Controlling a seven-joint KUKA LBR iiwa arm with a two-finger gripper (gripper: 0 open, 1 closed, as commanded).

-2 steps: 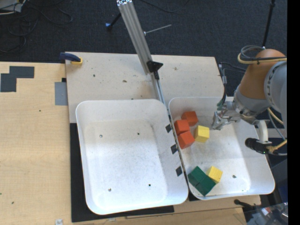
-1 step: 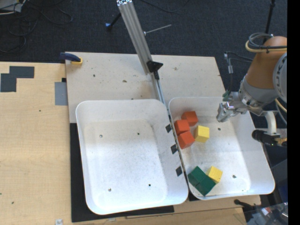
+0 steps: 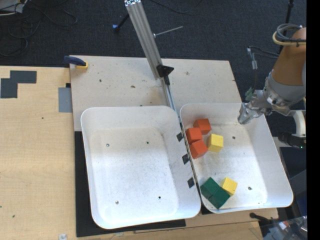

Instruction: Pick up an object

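Gripper (image 3: 246, 115) hangs over the right bin (image 3: 270, 154) at about one o'clock on its rim, clear of all blocks; whether it is spread or pressed together cannot be told. Nothing is between it and any block.

Candidates sit along the bin's nine o'clock wall: three orange cubes (image 3: 197, 137) clustered, touching, with a yellow cube (image 3: 216, 143) just beside. At seven o'clock, green blocks (image 3: 214, 192) abut another yellow cube (image 3: 229, 185). Blocks look matte and hard-edged; bins are smooth white, shallow, with rounded corners.

Judgement: clustering may hinder a clean grasp.
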